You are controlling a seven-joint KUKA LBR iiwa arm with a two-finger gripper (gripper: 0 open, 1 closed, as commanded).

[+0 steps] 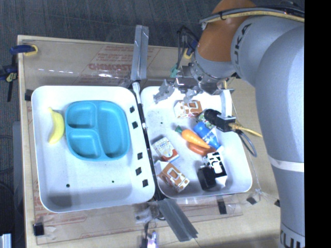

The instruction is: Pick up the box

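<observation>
- Box [187, 108] lies in the right bin [243, 161], at its far end, just below the gripper [178, 87].
- Jaws' state: cannot tell.
- Risk: the carrot [191, 136] and bottle [207, 132] crowd the box; a descent could snag them.

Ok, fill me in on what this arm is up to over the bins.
The grey arm reaches in over the right bin, its gripper near the far edge, above the clutter. Nothing shows between its fingers. Small boxes lie among a carrot and a blue bottle. The left bin holds a blue divided tray and a banana, apart from the tray.
</observation>
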